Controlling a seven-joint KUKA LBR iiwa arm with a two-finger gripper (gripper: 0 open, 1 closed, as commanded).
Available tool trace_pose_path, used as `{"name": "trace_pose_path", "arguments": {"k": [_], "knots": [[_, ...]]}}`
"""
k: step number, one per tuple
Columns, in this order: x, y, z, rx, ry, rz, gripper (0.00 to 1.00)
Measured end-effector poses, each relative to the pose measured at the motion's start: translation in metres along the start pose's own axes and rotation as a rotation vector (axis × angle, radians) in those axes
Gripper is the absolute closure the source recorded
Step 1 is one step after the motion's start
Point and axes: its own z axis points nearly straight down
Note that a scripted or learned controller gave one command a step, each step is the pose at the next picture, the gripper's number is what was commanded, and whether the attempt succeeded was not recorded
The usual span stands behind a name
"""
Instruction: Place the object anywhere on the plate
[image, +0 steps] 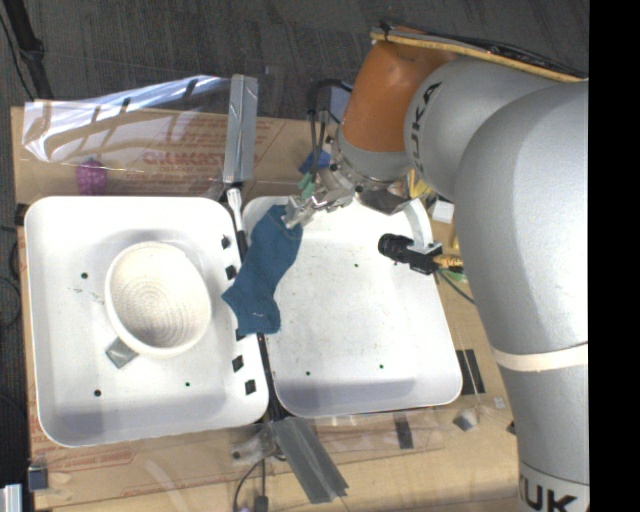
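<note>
Two shallow white bins sat side by side on a cardboard-covered bench (150, 150): the left bin (60, 400) and the right bin (400, 370), touching along their inner edges. A crumpled clear plastic sheet (120, 105) lay behind the left bin, with a small purple object (91, 178) beneath it.

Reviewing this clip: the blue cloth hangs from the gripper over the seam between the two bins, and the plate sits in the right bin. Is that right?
Not quite. The camera view shows the plate in the left bin, not the right bin. The rest holds: the blue cloth hangs from the gripper over the seam between the bins.
</note>
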Motion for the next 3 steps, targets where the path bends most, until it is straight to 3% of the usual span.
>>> {"name": "trace_pose_path", "arguments": {"k": [1,2,3], "knots": [[0.087,-0.034,0.001,0.002,0.0,-0.004,1.0],[0.172,-0.013,-0.031,0.001,0.0,0.129,1.0],[0.249,-0.009,0.032,0.006,-0.001,0.261,1.0]]}}
